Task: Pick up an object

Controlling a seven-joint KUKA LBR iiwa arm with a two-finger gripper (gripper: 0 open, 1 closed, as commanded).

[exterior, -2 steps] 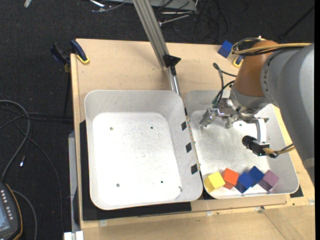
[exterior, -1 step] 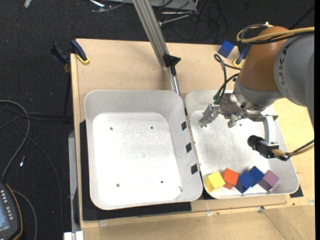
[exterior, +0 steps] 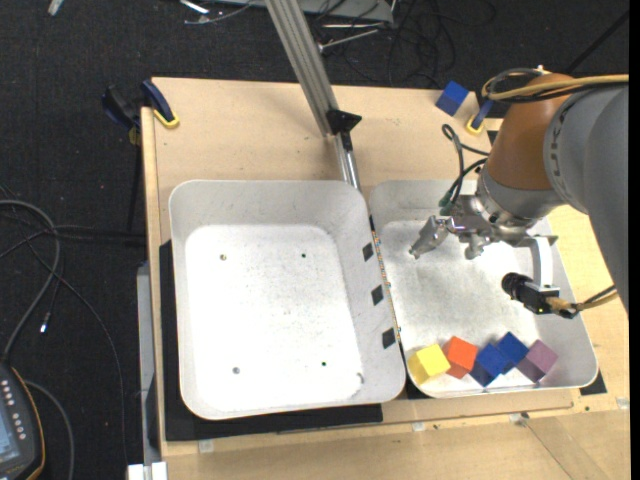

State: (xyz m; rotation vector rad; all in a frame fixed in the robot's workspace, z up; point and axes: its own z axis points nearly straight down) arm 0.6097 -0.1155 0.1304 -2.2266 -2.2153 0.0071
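1. from my remote seat i see the arm reaching in from the right, grey with its orange band, wrist hanging above the right bin.
2. tool sits over the upper part of the right bin, above bare bin floor. fingers look spread apart, with nothing between them.
3. four blocks lie in a row along the near edge of the right bin, well apart from the tool: yellow block leftmost, orange block just beside it, then blue block, then purple block by the bin's right corner.
4. yellow and orange look to be touching; blue overlaps the orange one's right side in this view. i can't tell whether purple and blue touch.
5. left bin lies beside the right one, their inner rims meeting along the middle.
6. a second blue cube rests on the wooden tabletop, beyond the right bin near the far edge.
7. a grey pole slants in from the top, ending at the junction of the two bins.
8. a blue-and-yellow clamp sits at the tabletop's far left corner.
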